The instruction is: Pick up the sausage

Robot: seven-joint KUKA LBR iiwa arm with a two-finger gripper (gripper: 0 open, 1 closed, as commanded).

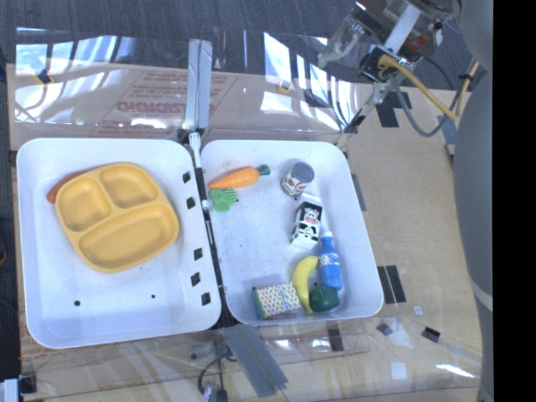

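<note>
The sausage (55,190) lies at the left edge of the left bin (33,308), mostly tucked under the yellow divided plate (117,216), so just a reddish end shows. The tool (356,36) hangs at the frame's upper right, beyond the right bin (251,233); its opening cannot be told, and nothing is seen in it.

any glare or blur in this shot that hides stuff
Camera view: bright window glare streaks the clear panels behind the bins; the gripper at top right is soft and washed out against it; the bin contents stay evenly lit and sharp, though the sausage is mostly tucked behind the yellow tray.
</note>
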